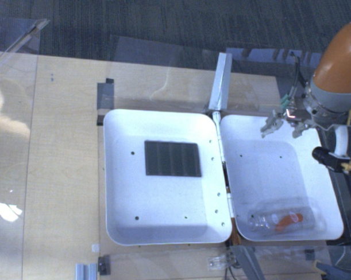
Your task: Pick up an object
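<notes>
Two white bins sit side by side on the desk. The left bin holds a dark ribbed rectangular pad, lying flat a little toward the bin's far edge and well away from all four walls. The right bin holds a clear plastic bottle lying on its side near the bin's near edge, toward its near right corner; an orange patch shows through the bottle's middle.

The arm comes in from the right, its orange band above the wrist. The jaws hang over the far right part of the right bin, close to its far edge, well apart from the bottle. They look spread, one metal finger out to the left and the other to the right, with nothing between them.

A grey metal bar runs back from the gap between the bins across the desk.
</notes>
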Robot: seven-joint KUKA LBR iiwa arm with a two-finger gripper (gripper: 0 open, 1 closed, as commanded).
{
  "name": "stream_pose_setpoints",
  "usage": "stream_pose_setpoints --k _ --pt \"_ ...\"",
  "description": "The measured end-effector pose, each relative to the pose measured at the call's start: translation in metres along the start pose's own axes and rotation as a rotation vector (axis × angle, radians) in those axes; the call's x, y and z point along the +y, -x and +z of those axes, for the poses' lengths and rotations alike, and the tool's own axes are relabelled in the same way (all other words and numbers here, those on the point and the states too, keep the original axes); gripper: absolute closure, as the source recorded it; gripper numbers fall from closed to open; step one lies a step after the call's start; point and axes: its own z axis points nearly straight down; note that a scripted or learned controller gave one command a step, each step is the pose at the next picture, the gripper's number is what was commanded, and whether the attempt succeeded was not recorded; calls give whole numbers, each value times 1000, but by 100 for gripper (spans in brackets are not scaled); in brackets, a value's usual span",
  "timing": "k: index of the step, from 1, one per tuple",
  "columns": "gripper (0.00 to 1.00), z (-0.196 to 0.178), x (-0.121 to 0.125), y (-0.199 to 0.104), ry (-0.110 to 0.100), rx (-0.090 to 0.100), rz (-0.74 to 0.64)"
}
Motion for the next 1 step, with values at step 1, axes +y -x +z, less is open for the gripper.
stream_pose_setpoints --k 1 --pt "0 6 -81 28 1 0 185"
